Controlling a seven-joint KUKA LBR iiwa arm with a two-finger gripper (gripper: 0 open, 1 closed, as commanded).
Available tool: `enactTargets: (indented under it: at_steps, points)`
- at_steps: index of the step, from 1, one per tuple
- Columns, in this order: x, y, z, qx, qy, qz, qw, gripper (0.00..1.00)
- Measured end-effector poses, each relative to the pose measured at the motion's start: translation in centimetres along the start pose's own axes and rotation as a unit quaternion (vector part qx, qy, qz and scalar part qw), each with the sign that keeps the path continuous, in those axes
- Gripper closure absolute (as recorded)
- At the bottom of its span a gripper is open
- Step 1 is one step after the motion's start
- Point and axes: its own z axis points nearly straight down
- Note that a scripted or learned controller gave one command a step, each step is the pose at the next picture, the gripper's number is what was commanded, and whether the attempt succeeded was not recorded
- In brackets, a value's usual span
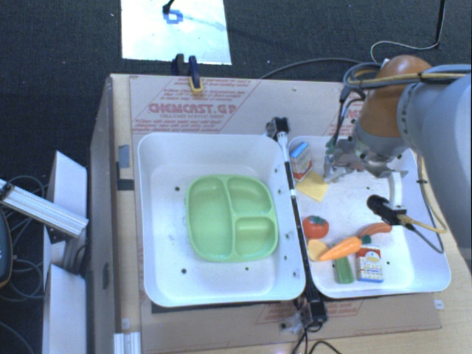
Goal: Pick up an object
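Two shallow white bins (158, 220) sit side by side on a board-covered bench (221, 105) over dark carpet (59, 43). The gripper (335, 169) hangs low in the right bin; its finger spread cannot be told. A toy carrot (341, 248) lies near that bin's front.

Blue clamp (193, 71) at bench edge — pale sheet (175, 19) on dark floor beyond.
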Motion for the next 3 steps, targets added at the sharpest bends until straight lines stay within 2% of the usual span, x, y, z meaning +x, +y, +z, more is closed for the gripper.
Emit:
enactTargets:
  at_steps: [1, 2, 3]
  points:
    - [0.0, 0.0, 0.0, 0.000, 0.000, 0.000, 1.0000, 0.00]
    - [-0.4, 2.7, 1.0, 0.011, 0.000, 0.000, 0.9999, 0.00]
    - [0.6, 2.6, 0.9, 0.011, -0.007, 0.003, 0.9999, 0.00]
